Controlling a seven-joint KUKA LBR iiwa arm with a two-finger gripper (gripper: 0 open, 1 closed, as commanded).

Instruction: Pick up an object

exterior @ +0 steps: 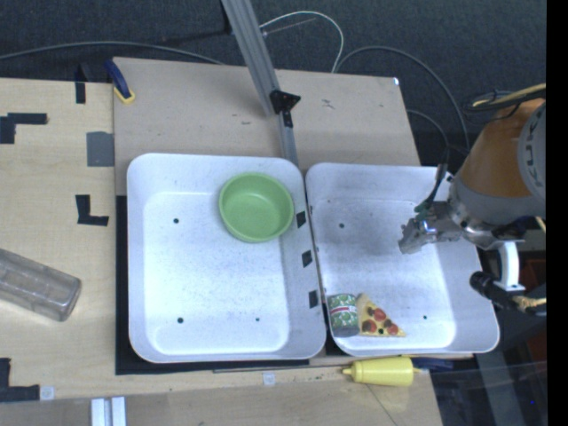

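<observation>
White plastic forms two shallow bins sitting side by side on a pale wooden worktop (355, 114), seen from above at a slant. Every place below is given relative to the right bin (373, 264).

A grey arm with an orange band reaches in over that bin's right wall. Its end effector (414, 236) hangs just inside the right wall, over bare bin floor in the upper half. The metal tip is too small and blurred to read, so I cannot tell whether it is open or closed, and nothing is visibly held in it.

The nearest thing to pick is a toy pizza slice (377, 318), orange-yellow with red spots, lying flat on the bin floor near the lower edge. It touches, or sits just beside, a small green and white packet (342, 314) in the lower left corner. From the end effector, the slice lies toward the lower edge and a little toward the left wall, well apart from it. The slice's long axis appears to run roughly along the lower edge, tilted slightly downward to the right; which end is the tip is hard to tell.

A green bowl (256, 206) stands upright in the neighbouring bin, beyond the right bin's left wall and farther away. A yellow bottle (383, 372) lies on its side on the worktop just outside the lower edge.
</observation>
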